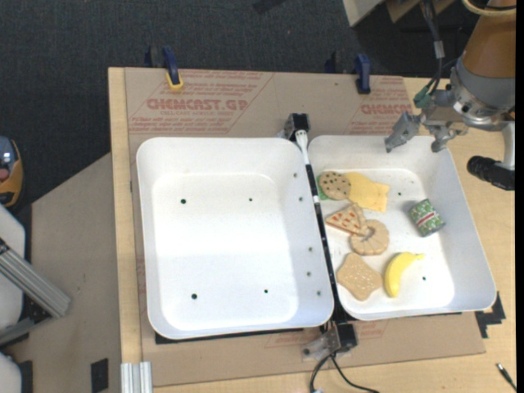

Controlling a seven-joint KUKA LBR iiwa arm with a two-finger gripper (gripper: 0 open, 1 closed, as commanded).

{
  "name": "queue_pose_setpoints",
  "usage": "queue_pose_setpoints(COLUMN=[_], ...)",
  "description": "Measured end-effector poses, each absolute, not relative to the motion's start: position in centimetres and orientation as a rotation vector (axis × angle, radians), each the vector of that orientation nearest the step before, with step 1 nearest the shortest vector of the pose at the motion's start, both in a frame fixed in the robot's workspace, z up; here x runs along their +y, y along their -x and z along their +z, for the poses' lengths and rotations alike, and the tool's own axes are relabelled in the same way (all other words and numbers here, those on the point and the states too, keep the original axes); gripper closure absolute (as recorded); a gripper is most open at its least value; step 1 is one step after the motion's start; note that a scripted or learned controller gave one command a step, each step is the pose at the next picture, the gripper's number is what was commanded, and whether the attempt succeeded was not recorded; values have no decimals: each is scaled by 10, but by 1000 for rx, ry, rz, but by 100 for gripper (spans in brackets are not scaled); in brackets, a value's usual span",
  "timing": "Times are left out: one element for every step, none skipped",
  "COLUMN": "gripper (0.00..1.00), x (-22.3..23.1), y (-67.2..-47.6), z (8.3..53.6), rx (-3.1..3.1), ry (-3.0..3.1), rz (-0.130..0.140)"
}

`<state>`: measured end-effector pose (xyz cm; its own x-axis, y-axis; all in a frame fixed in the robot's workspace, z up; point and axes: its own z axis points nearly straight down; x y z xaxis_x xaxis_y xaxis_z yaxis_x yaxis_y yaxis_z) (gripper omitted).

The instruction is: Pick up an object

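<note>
My gripper (420, 139) hangs open above the far edge of the right bin (467, 236), with nothing between its two grey fingers. Below it in that bin lie a round green-edged cookie (333, 185), a yellow cheese slice (367, 191), a pizza slice (347, 219), a pretzel-like ring (372, 239), a toast piece (359, 276), a yellow banana (398, 272) and a small green can (426, 217). The can is the closest of them to the gripper, towards the bin's right side.
The left bin (225, 236) lies beside the right one on a cardboard sheet (246, 97) held by blue clamps (171, 65). A black bracket (296, 125) sits between the bins at the far edge. The arm's orange band (491, 43) stands at the upper right.
</note>
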<state>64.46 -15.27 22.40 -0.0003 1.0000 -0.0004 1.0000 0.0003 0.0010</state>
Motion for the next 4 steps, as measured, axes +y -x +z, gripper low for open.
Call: queue_pose_setpoints(gripper=[0,0,0,0], x=[-219,-116,-93,-94], y=[-668,-634,-668,-657], z=[91,85,85,85], rx=[2226,2228,2221,2222], ry=[-2231,-2217,-2216,-2223], rz=[7,-3,4,-2])
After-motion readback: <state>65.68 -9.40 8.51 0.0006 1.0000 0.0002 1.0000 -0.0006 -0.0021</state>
